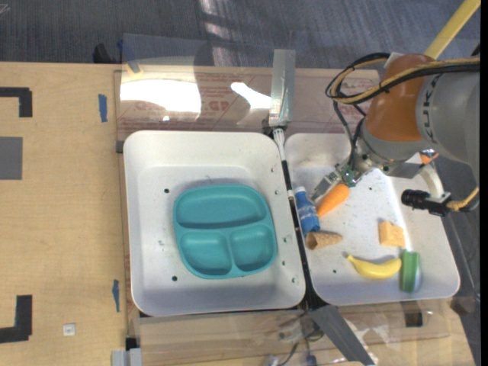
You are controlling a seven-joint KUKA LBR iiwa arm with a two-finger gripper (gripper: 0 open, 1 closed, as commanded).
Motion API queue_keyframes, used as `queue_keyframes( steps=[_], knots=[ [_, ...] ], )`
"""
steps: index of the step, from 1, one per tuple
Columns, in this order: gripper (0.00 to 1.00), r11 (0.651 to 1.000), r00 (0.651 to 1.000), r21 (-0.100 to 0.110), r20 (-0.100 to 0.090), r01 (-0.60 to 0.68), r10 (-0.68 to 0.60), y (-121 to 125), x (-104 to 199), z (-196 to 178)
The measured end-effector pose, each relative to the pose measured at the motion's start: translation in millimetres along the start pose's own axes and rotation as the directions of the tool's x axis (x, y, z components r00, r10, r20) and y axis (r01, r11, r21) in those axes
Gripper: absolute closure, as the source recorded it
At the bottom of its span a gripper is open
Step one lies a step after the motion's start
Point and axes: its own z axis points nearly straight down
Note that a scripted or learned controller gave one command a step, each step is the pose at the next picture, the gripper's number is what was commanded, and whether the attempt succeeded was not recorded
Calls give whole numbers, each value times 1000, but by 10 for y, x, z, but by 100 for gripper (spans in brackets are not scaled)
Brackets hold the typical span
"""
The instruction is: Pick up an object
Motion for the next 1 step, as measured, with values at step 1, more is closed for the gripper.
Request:
queue_keyframes(
  steps=[1],
  knots=[
    [100, 1000, 1000, -6, 4, -2, 2, 14, -12, -120]
  ],
)
